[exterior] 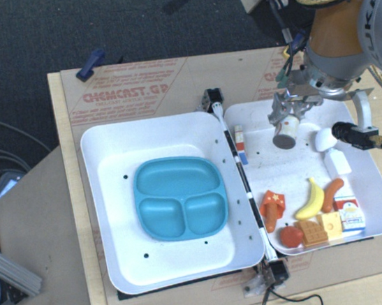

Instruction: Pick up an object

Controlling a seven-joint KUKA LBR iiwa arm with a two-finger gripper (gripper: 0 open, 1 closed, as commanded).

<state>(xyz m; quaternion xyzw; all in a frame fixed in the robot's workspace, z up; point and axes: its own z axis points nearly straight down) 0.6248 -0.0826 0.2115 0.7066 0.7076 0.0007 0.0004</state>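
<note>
One pale cylinder (284, 135) sits right under the jaws, over the back of the right bin (282, 174), and it looks to me like the thing being gone for. From where I stand I cannot tell whether the jaws are clenched on it or released, because the arm (341, 14) leans over them and hides the contact. Nor can I say whether the cylinder is clear of the bin floor or resting on it at a tilt.

A white block (337, 162) lies near it to the right, and a small box (239, 141) lies against the bin's left wall. Toward the front the rest is crowded together: a banana (310, 200), a sausage (332, 193) beside it, a pepper (273, 207), a tomato (291, 236), a cracker (313, 231) and a carton (351, 212). The left bin (112, 194) holds a blue plate (180, 197).

The risk, I'd judge, is a poor hold. A smooth round body caught off-centre could roll or squirt out, and the lift would come up with nothing. If it drops, it may roll into the front heap or against a wall, where a second try would be harder.
</note>
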